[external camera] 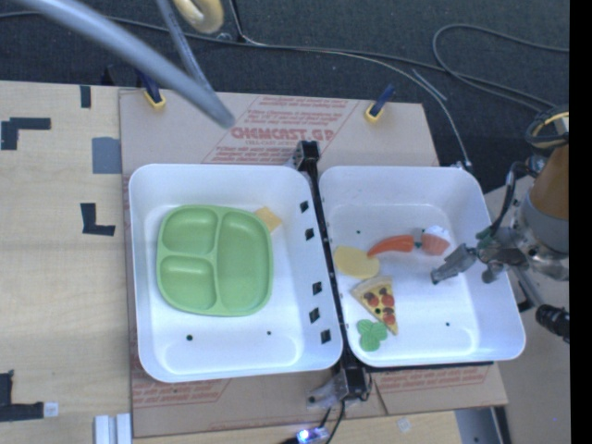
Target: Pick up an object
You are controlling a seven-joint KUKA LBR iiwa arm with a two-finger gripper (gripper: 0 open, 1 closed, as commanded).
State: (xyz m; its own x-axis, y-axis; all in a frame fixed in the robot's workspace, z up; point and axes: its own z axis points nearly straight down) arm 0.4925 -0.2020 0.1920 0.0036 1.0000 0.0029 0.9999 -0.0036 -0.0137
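1. In the camera view, you see the left bin [153, 340] holding a green divided plate [215, 259], with a small yellow piece [268, 218] touching its upper right corner.
2. You find the right bin [499, 336] holding an orange-red carrot-shaped toy [396, 244], a yellow slice [354, 262], a pizza slice toy [380, 303] and a small green piece [372, 336].
3. You see the gripper [450, 268] low over the right bin's right side, just beside the carrot-shaped toy's grey end; whether its claw is apart or together you cannot tell, and nothing shows clamped in it.
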